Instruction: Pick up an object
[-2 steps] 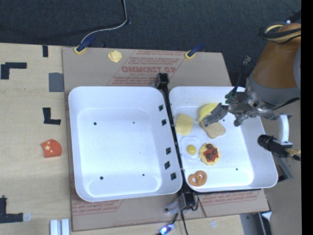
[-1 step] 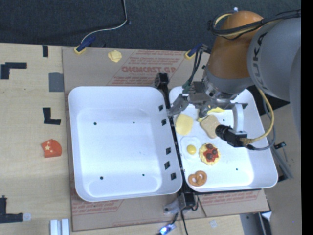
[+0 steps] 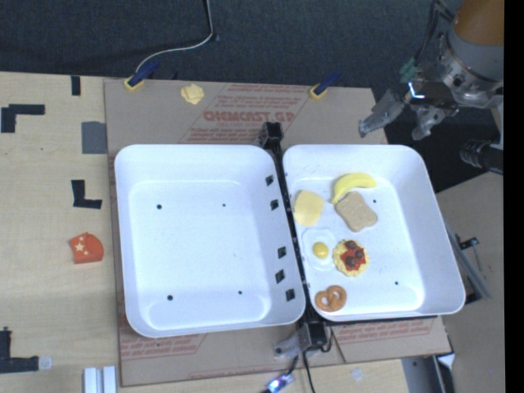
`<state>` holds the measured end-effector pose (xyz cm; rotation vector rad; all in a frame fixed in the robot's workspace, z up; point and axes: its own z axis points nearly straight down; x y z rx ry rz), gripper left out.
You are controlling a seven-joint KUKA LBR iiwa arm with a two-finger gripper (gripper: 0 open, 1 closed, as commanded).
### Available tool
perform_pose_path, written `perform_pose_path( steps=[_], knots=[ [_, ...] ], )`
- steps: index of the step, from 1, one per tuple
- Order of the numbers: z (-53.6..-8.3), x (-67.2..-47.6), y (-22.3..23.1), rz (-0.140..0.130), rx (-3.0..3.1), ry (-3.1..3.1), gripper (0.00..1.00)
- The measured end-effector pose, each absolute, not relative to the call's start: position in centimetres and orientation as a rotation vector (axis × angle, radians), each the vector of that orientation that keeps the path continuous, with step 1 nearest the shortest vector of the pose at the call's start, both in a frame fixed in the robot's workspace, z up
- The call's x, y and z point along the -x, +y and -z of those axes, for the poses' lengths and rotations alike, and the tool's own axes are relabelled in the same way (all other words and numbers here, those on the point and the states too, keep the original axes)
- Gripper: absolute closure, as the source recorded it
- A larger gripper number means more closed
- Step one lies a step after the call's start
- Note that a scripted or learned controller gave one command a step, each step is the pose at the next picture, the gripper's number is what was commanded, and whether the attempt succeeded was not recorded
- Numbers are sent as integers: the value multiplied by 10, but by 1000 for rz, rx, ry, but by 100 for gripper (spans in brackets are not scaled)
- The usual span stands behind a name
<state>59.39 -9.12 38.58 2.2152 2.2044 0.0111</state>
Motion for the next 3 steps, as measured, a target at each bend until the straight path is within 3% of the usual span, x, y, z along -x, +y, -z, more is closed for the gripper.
perform_pose_path(
  steps=[1, 2, 3],
  knots=[
    [-175, -573, -113, 20, -2235, 2230, 0],
    [-80, -563, -153, 2, -2226, 2217, 0],
    [-85, -606, -99, -3, -2214, 2228, 0]
  ],
)
